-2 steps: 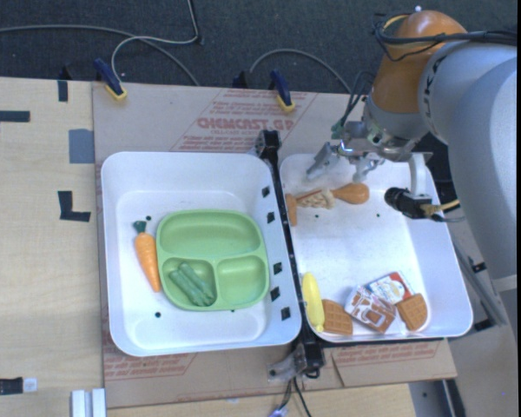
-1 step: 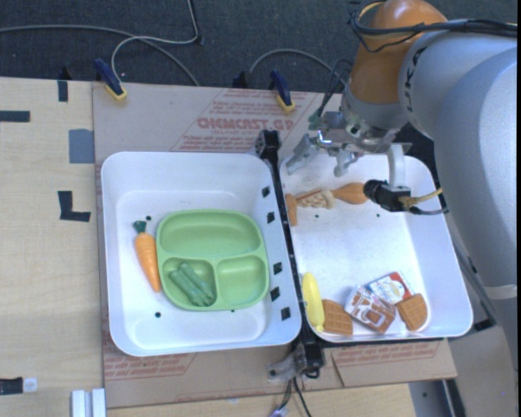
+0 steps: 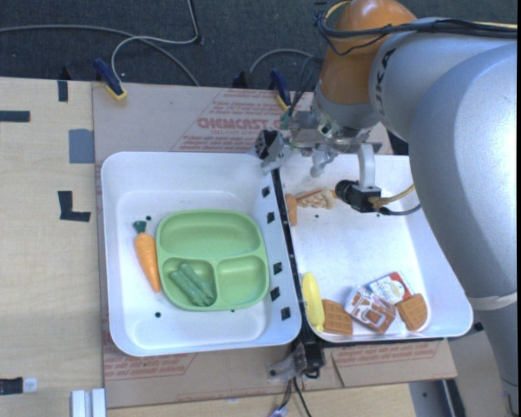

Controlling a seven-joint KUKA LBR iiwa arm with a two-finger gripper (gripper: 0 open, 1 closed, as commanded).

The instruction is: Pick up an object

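While the pincer (image 3: 323, 165) is hovering over the right bin (image 3: 434, 259), fingers spread apart, grasping nothing, bread piece (image 3: 313, 201) lying just below.

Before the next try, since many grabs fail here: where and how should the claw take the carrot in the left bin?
Grip the carrot across its orange middle, coming straight down from above. It lies flat on the bin floor, long axis running toward and away from the camera, green top at the far end. The green tray sits close on its right side, so the fingers probably have little room there; the left side looks freer.
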